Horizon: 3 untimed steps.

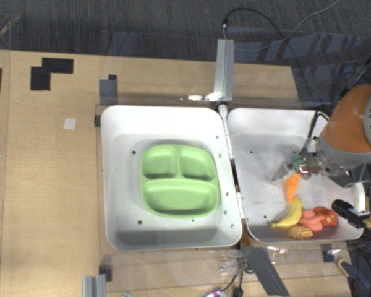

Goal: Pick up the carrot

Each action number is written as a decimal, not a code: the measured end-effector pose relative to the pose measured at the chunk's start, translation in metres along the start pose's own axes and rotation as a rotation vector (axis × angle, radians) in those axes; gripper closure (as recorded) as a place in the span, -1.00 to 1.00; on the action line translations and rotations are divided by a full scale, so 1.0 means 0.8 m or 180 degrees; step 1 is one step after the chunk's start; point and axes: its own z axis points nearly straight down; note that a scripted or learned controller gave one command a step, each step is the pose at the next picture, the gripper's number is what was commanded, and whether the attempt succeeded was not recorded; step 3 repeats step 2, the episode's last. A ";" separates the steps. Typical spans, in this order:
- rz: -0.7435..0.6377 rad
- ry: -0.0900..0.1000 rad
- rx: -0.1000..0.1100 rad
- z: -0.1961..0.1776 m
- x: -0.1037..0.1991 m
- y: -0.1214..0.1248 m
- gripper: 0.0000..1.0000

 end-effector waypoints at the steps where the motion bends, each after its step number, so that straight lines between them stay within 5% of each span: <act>1: -0.0003 0.0000 -0.0026 -0.016 0.001 0.004 1.00; 2: -0.0319 -0.0001 0.0016 -0.112 -0.012 0.002 1.00; 3: -0.0319 -0.0001 0.0016 -0.112 -0.012 0.002 1.00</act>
